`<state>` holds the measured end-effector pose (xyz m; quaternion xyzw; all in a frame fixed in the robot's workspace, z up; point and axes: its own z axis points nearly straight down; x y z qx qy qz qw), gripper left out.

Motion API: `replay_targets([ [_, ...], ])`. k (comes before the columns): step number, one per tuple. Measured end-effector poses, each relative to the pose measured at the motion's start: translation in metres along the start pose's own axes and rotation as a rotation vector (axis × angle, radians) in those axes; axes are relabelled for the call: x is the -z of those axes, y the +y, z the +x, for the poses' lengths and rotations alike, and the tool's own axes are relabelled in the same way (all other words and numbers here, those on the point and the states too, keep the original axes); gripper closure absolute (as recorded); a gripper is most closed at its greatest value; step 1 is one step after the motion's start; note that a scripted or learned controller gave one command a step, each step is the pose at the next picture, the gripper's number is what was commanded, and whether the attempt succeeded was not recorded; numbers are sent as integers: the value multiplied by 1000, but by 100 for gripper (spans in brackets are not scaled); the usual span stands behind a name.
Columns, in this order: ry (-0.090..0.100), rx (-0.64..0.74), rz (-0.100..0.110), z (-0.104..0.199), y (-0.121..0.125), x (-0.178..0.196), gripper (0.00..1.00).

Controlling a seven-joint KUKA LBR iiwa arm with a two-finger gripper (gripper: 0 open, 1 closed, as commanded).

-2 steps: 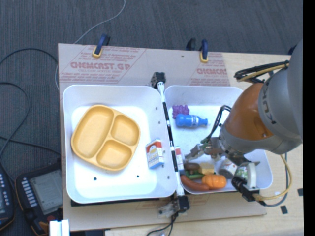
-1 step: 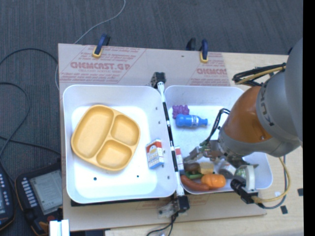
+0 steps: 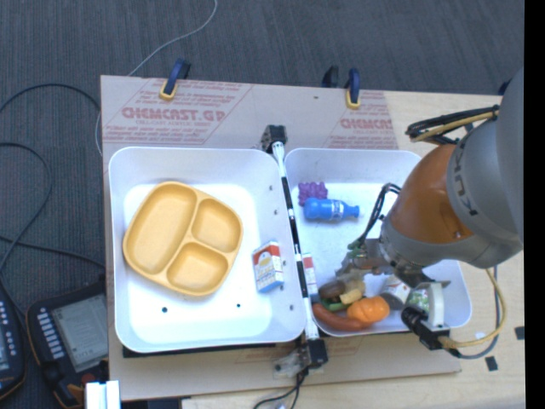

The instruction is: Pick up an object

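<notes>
Two shallow white bins sit side by side on a brown bench. The left bin holds a yellow divided plate toward its left half and a small red-and-white carton near its right wall, apart from the plate. The right bin holds a blue bottle lying on its side, with a purple bunch of grapes just above it and touching or nearly so. Along the near edge of this bin lies a cluster of toy foods: an orange piece, a red sausage-shaped piece and a brown-and-yellow piece, packed against one another. The grey arm with its orange band reaches in from the right, and the gripper hangs low over this cluster, just above the brown-and-yellow piece. Whether it is spread or closed cannot be told, as the wrist hides it.
</notes>
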<state>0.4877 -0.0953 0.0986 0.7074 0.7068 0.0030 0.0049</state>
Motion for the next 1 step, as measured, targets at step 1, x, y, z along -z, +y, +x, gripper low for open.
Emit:
replay_targets([
  [1, 0, 0, 1, 0, 0, 0, 0],
])
